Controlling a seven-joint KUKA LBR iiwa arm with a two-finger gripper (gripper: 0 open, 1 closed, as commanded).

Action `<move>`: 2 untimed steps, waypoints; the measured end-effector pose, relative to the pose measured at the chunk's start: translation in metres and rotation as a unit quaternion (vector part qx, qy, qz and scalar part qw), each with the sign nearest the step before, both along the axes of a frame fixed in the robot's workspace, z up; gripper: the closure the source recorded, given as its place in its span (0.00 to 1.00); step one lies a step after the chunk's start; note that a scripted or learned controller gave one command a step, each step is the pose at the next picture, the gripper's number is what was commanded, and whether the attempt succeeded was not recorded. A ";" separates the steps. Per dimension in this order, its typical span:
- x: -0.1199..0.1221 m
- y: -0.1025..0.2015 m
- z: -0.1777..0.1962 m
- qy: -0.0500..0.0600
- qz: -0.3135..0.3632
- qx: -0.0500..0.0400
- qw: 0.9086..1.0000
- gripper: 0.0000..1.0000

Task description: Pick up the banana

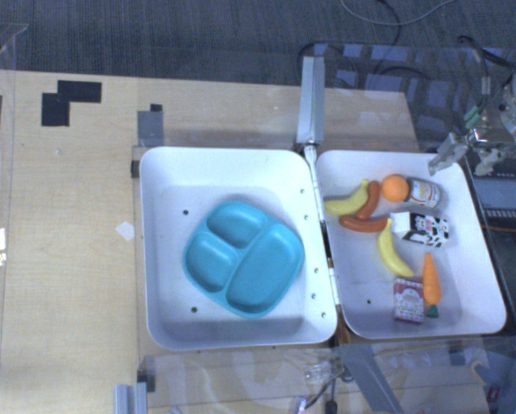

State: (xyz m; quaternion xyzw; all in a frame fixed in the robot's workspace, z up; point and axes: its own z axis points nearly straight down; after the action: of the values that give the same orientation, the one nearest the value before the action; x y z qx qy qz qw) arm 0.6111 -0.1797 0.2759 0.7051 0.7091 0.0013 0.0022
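We see the grey two-finger gripper, fingers apart and empty, over the right white bin's far corner, the curved yellow banana lying down-left, long axis near-to-far.

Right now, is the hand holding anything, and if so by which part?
Nothing is held. The hand sits above the right bin's far right corner, apart from both bananas, which lie in the bin.

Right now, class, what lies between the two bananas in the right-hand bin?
In the camera view, two sausages lie between them: one tilted beside the upper banana, the other lying flat just above the lower banana.
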 end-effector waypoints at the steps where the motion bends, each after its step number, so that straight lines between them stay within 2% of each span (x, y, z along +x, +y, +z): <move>1: 0.002 0.043 -0.161 0.001 0.034 0.000 0.999 0.00; 2: -0.028 0.039 -0.166 -0.005 0.130 -0.002 0.991 0.00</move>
State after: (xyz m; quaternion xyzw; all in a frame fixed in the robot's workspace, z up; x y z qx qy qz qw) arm 0.5834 -0.1404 0.1101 0.6069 0.7948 0.0038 0.0073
